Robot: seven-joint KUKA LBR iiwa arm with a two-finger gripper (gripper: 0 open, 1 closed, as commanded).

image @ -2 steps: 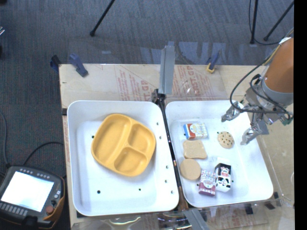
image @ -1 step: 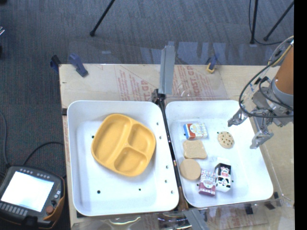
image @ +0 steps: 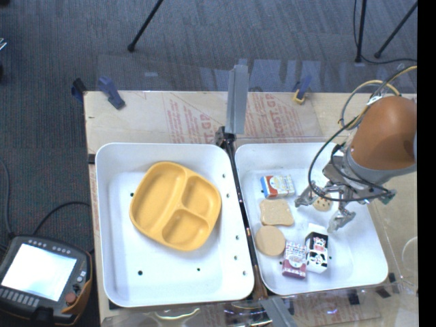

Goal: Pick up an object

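Observation:
My gripper (image: 324,211) hangs over the right part of the right bin (image: 364,264), below the arm's orange band (image: 385,135). Its fingers (image: 343,219) are spread open with nothing clamped between them. A small tan cookie (image: 321,203) lies in the bin just under and between them. To the left lie a blue-and-white box (image: 276,184), a slice of toast (image: 276,213) and a round tan disc (image: 270,240). At the bin's front are a red carton (image: 295,259) and a cow-print carton (image: 317,253).
The left bin (image: 112,251) holds a yellow divided plate (image: 176,205). A grey post (image: 237,104) rises at the back between the bins. Cables (image: 330,148) loop from the wrist over the right bin. A teach pendant (image: 42,274) sits at the lower left.

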